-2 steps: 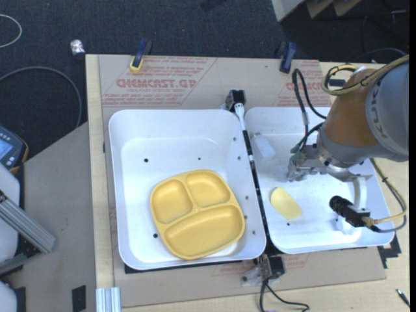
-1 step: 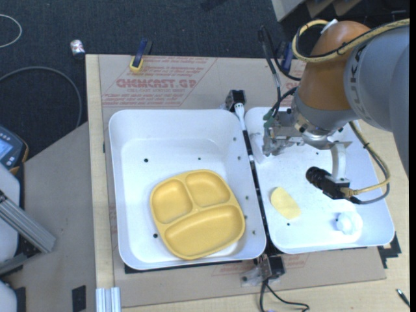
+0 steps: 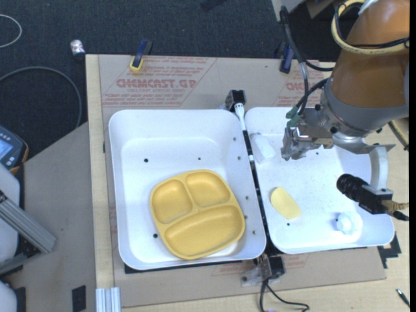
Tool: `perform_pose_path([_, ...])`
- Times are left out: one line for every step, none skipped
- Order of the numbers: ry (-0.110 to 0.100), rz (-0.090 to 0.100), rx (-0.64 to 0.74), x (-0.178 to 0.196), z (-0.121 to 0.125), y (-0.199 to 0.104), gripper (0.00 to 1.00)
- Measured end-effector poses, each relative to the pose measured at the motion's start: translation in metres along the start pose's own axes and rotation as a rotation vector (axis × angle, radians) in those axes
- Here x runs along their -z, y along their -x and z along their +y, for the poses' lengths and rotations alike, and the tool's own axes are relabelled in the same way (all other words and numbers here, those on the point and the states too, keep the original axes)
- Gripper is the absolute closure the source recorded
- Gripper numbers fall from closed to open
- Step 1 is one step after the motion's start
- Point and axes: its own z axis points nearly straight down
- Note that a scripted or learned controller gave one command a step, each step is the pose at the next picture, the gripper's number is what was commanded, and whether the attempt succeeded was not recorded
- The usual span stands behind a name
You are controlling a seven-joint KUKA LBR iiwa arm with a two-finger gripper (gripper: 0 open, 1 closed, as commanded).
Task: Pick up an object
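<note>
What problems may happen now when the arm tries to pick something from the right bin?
1. The gripper hangs beside the pale yellow oval piece, not over it, so a straight descent would likely miss.
2. The small clear plastic item lies near the black divider; a grab there may bump the divider.

We see the arm (image 3: 367,77) reaching in from the right, its orange band uppermost and the grey wrist below it bent downward. Its gripper (image 3: 296,147) points down at the left end of the arm, metal fingers hanging close together.
</note>
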Motion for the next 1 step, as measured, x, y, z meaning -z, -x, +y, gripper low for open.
perform_pose_path([-0.002, 0.001, 0.005, 0.0808, -0.0194, -0.0699, 1.00])
